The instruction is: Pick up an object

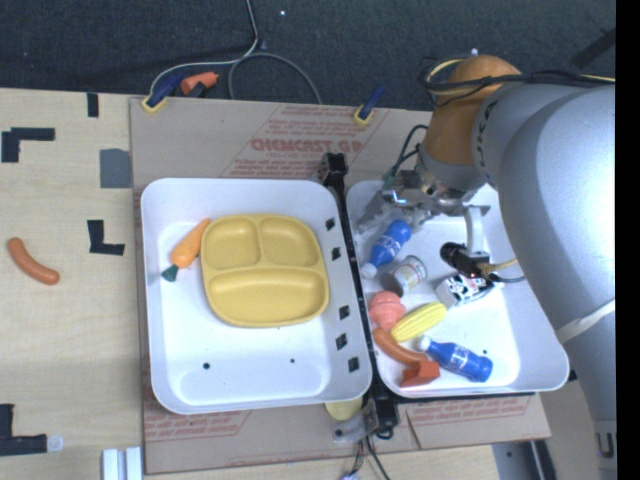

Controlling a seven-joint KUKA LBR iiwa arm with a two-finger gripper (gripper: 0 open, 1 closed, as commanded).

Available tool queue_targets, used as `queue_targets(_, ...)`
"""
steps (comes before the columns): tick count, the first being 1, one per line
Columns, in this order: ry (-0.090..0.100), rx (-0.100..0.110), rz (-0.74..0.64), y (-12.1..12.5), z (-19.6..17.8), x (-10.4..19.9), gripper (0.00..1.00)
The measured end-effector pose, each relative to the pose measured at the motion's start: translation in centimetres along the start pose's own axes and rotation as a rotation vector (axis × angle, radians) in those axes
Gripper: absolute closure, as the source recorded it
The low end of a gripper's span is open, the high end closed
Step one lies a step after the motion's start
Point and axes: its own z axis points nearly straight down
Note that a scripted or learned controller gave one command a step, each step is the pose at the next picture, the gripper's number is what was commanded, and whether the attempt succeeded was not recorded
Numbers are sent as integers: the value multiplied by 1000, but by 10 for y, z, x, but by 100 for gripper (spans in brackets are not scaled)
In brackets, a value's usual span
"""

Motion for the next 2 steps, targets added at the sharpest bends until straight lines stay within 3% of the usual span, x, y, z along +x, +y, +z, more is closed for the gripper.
queue_targets(1,3,-3,0,-16,0,-2,0)
queue_targets(2,5,-3,-1,1,0,-11,0)
